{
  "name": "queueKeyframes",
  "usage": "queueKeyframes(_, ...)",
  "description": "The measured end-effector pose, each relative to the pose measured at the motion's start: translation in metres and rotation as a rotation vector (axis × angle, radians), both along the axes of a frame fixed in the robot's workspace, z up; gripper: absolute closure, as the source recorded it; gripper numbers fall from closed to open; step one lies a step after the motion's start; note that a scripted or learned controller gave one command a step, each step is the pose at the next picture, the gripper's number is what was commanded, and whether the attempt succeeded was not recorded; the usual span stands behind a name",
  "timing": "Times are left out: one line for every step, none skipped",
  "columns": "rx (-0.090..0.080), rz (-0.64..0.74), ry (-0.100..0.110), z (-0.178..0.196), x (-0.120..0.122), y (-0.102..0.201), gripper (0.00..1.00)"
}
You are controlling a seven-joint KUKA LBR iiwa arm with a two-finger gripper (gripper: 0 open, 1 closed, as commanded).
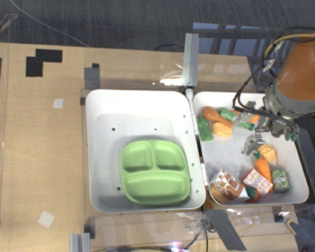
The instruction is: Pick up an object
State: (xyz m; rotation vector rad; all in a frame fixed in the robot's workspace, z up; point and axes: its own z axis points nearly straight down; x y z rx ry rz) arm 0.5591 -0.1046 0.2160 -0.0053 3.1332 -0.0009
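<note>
A wooden bench (37, 156) is seen from above, and two shallow white bins are set on it side by side.

In the left white bin (102, 114), a light green plastic plate with three sections (155, 171) is laid flat near the front edge.

The right white bin (223, 154) is filled with small toy foods. At its back left, a dark green leafy toy (204, 128) is placed along the wall, just beside an orange toy carrot (216, 115) and a yellow-orange lumpy toy (223, 131). A green flat toy (236, 116) is seen behind them. Near the front, a brown and white snack packet (227, 185) is laid next to a red and white small box (258, 181). A second orange carrot toy (262, 167) is tilted between the box and a yellow lumpy toy (267, 153). A dark round can with a green label (280, 179) is set at the front right corner.

The grey two-finger gripper (252, 143) is hung over the middle of the right bin, just beside the yellow lumpy toy. Nothing is seen pinched by it, and it cannot be told whether it is spread or pressed together. Above it, the arm's orange band (303, 70) is seen at the right.
</note>
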Motion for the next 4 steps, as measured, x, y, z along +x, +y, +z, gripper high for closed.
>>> queueKeyframes(-0.004,0.154,-0.008,-0.114,-0.03,-0.056,0.0)
queueKeyframes(0.003,-0.017,0.026,-0.127,0.084,-0.045,0.0)
queueKeyframes(-0.01,-0.019,0.025,-0.127,0.087,-0.021,0.0)
queueKeyframes(-0.012,-0.11,-0.005,-0.126,0.059,-0.014,0.0)
